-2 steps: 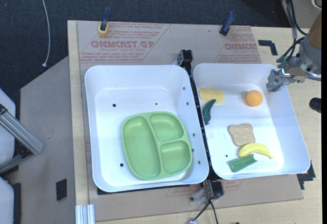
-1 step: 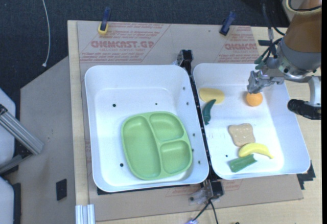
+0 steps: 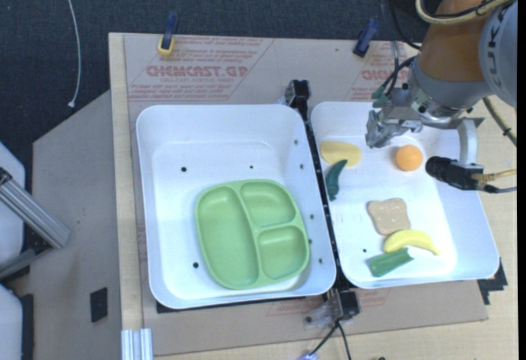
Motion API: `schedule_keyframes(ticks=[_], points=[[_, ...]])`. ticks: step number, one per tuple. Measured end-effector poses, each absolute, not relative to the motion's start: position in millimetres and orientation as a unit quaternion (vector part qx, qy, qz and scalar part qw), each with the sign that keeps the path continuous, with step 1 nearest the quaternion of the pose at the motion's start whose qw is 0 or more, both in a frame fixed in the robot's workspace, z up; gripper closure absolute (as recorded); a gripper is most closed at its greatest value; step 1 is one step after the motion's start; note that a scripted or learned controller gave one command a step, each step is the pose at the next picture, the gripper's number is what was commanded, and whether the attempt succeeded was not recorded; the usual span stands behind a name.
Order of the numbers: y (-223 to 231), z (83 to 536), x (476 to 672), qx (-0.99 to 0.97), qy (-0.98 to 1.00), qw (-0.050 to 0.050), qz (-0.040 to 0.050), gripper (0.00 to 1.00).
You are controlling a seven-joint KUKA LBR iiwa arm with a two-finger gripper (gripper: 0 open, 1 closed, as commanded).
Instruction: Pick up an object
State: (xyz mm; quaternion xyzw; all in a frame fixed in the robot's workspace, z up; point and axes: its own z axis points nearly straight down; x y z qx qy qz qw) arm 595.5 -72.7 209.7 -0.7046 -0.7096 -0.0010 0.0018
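Judging from how things lie, nothing has been picked up yet: every object rests on a bin floor and none sits between the gripper's fingers.

Going left to right, the left bin holds a green divided tray, lying flat a little toward 5 o'clock of the bin's middle. In the right bin, a dark green pepper lies at 9 o'clock against the shared wall, with a pale yellow piece touching it at 12 o'clock. A tan toast slice lies near the middle; a banana and a green stick lie just beside each other at 6 o'clock. An orange ball sits at 1 o'clock.

The gripper hangs over the right bin's 11 o'clock part, between the yellow piece and the ball, touching neither as far as I can see. Whether it is spread or closed I cannot tell. Descent, grasp and lift all remain.

Red print on the cardboard under the bins reads roughly "CHEMCAST GP", repeated at 12 o'clock; finer lines are unreadable. Grey letters on the arm look like "KU".
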Motion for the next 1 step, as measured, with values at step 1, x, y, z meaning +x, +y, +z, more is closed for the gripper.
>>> schedule_keyframes(ticks=[1], points=[[-25.0, 205.4, 598.1, -0.705, -0.709, 0.002, 0.0001, 1.0]])
